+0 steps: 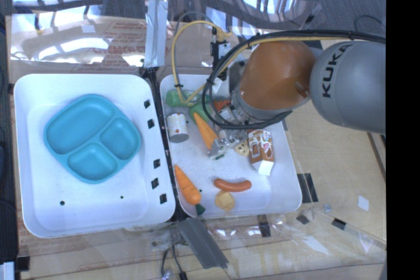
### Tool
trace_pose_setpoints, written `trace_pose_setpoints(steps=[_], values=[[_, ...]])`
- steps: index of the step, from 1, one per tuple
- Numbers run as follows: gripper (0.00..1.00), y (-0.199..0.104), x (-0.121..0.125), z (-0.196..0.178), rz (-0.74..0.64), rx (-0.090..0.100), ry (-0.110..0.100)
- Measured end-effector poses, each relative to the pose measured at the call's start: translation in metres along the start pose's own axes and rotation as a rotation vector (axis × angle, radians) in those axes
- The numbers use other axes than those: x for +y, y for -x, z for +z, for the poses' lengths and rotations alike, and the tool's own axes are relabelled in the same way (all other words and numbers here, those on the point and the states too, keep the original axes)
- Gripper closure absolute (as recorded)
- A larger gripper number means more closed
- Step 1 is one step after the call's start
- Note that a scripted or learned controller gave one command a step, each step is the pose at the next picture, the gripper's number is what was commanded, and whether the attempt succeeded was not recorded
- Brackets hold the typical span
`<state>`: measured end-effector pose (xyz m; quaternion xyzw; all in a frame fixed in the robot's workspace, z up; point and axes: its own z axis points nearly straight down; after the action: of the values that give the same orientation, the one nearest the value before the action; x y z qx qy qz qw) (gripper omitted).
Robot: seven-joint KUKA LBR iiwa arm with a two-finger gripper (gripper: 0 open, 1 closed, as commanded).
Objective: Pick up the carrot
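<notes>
Two carrot-like pieces lie in the right bin (282, 197). One orange carrot (188, 186) with a dark green end rests near the bin's front left corner, against the left wall. A second, longer orange carrot (204, 130) lies slanted in the middle, with a green leafy piece (176, 99) behind it. My gripper (219, 145) hangs low over the bin floor just right of that middle carrot's lower end, under the orange wrist band (275, 75). Nothing visibly sits in the gripper.
A grey can (177, 128) stands left of the middle carrot. A brown and white carton (260, 149) lies right of the gripper. A red sausage (232, 185) and a tan lump (225, 201) lie near the front. A blue divided plate (92, 136) sits in the left bin (26, 206).
</notes>
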<state>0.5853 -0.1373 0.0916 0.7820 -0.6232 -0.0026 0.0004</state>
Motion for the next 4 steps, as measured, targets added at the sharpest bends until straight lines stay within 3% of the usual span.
trace_pose_setpoints(steps=[1,2,3,4], values=[[1.0,0.066,-0.081,-0.155,-0.195,0.006,-0.015],[1.0,0.021,-0.077,-0.278,-0.509,0.007,-0.008],[1.0,0.007,0.035,-0.234,-0.381,0.002,0.001],[1.0,-0.005,0.111,-0.173,-0.098,0.0,0.002]])
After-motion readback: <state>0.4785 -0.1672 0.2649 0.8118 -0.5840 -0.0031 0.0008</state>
